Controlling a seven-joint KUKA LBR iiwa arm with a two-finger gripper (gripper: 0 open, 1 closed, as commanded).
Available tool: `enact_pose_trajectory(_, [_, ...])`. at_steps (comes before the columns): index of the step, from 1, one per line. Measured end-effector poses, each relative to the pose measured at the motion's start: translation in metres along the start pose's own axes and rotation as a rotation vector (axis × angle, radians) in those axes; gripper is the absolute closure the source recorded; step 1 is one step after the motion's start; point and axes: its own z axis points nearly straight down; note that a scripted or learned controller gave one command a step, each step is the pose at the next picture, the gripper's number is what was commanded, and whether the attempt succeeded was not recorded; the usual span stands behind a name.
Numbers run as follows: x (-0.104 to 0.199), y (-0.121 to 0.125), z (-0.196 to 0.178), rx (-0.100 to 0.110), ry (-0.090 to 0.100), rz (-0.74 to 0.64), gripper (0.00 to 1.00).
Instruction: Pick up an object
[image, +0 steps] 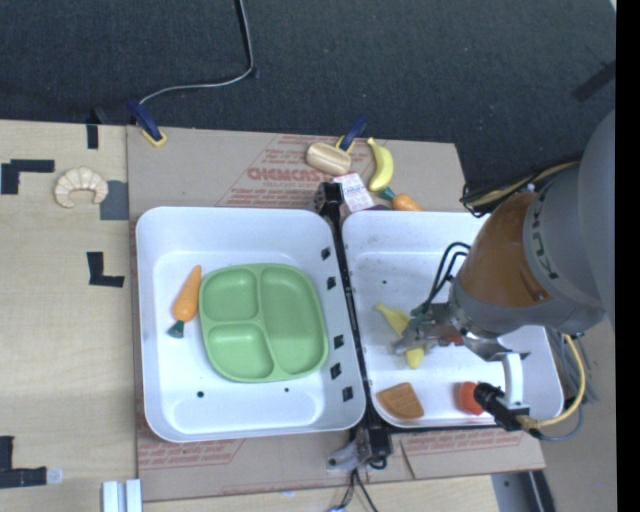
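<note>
In the right bin lies a yellow piece of toy food, with a second small yellow bit just below it. My gripper is low in this bin, its fingers down around these yellow pieces. A brown bread-like piece rests at the bin's front edge. To its right sits a red object. The left bin holds a green divided plate and an orange carrot beside it.
Behind the bins on the cardboard lie a bread roll, a banana, a small packet and an orange piece. A croissant sits on the bench at far left. The arm's bulk covers the right bin's right side.
</note>
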Motion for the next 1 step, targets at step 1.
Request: enact_pose_trajectory(1, [0.0514, 0.0154, -0.0883, 0.007, 0.004, -0.002, 1.00])
